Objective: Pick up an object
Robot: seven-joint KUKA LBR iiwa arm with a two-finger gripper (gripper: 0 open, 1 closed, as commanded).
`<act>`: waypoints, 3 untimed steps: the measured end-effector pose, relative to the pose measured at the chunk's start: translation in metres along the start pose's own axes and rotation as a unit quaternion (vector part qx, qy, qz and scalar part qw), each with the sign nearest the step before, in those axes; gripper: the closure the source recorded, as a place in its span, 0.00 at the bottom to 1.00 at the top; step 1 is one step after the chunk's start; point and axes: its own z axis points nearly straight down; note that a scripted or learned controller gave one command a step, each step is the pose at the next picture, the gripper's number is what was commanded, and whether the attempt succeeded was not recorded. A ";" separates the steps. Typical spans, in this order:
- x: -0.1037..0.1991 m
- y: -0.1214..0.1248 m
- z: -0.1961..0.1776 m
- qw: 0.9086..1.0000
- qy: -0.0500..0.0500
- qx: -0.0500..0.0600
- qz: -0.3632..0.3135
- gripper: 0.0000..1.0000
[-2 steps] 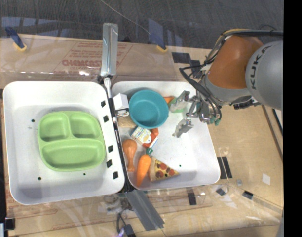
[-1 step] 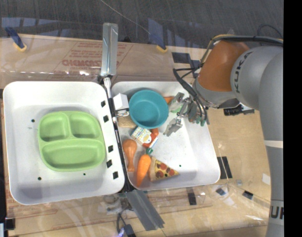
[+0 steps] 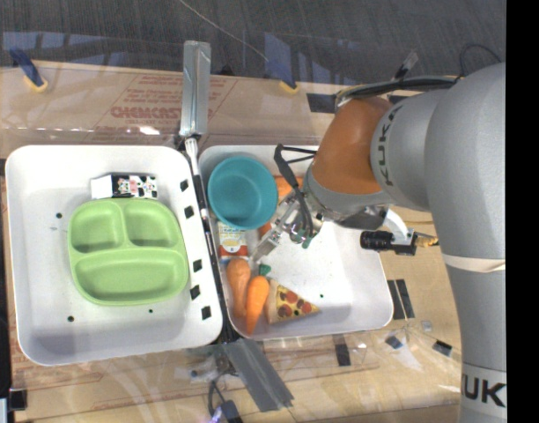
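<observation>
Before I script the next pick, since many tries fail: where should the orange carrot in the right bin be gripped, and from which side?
Probably across the middle of the orange carrot, coming straight down. It lies flat, its long axis running roughly top to bottom in the camera view, so the hand should close left to right. Another carrot-like piece touches its left side and the pizza slice its right, so room is tight.

Left bin [image 3: 27,236]: white and shallow, with a green divided plate [image 3: 127,250] lying flat in it.
Carton [image 3: 124,186]: small, black-and-white cow pattern, lying just beyond the plate's far edge.
Bench [image 3: 102,104]: light brown surface under clear sheeting with red print.
Divider [image 3: 195,86]: grey metal strip between the bins.
</observation>
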 end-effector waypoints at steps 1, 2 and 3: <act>-0.011 -0.044 -0.034 0.999 -0.001 -0.001 0.050 0.00; 0.044 -0.059 -0.126 0.997 -0.002 -0.002 -0.076 0.00; 0.064 -0.025 -0.049 0.975 0.004 0.001 0.223 0.00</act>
